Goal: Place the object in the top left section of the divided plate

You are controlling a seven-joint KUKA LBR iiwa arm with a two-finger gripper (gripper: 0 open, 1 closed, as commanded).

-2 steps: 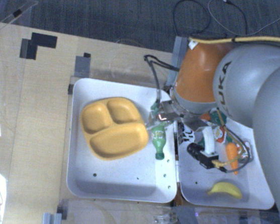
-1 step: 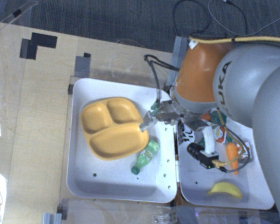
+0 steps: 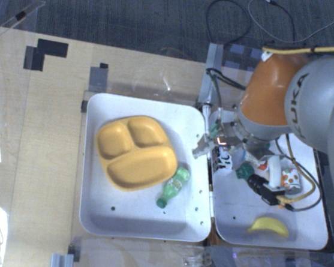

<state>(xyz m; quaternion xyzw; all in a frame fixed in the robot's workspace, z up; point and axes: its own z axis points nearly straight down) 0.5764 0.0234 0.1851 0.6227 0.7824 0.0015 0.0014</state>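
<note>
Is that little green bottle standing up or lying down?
Lying down. The green bottle rests on its side on the floor of the left bin, beside the yellow divided plate, its length slanting across the bin.

Glossy yellow plastic plate [image 3: 135, 152], translucent green plastic bottle [image 3: 173, 187], smooth white bins [image 3: 143, 227]

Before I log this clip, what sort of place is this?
Most likely a robotics lab bench for pick-and-place trials: a KUKA arm reaches over two white bins, loose cables trail behind, and the props are toys, a yellow divided plate and a banana.
</note>
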